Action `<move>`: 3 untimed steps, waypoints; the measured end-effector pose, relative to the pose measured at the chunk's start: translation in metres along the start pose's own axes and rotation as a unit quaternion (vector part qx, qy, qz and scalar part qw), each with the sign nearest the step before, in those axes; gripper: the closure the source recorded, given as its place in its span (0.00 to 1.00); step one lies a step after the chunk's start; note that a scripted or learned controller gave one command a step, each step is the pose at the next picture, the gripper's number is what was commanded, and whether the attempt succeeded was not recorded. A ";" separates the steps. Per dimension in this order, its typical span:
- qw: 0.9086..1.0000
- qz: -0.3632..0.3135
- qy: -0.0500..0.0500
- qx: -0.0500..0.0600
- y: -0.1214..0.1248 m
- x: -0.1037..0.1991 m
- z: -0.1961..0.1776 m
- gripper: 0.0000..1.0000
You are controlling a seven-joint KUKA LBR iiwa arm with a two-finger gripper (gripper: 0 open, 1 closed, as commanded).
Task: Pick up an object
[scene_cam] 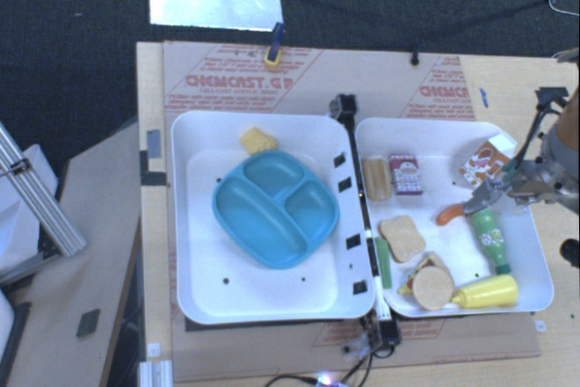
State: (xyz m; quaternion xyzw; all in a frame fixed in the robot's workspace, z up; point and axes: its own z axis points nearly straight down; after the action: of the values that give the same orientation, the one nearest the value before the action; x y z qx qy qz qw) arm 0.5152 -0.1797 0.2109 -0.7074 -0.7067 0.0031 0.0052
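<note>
My gripper (pixel 487 197) reaches in from the right over the right bin (pixel 453 138). It hangs just above the top of a green bottle (pixel 492 244) and the right end of an orange carrot (pixel 449 215). A printed carton (pixel 480 162) lies just behind it. Further left are a tan loaf (pixel 376 178) and a red box (pixel 406 175). Near the front lie a bread slice (pixel 402 238), a round sandwich (pixel 430 286), a yellow bottle (pixel 486 292) and a green stick (pixel 383 264). I see nothing held in the gripper.
The left bin (pixel 199 276) holds a blue divided plate (pixel 275 208) and a small yellow block (pixel 257 140) behind it. A black divider (pixel 355 195) runs between the bins. A yellow and blue clip (pixel 273 50) stands on the board behind.
</note>
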 end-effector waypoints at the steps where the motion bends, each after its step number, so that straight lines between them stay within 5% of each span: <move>1: 1.000 -0.002 -0.002 -0.007 0.003 0.000 -0.007 0.00; 3: 1.000 -0.001 -0.001 -0.005 0.011 0.012 0.087 0.00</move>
State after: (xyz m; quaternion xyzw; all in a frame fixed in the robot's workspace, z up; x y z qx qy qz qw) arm 0.5257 -0.1675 0.1242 -0.7064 -0.7078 0.0001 0.0008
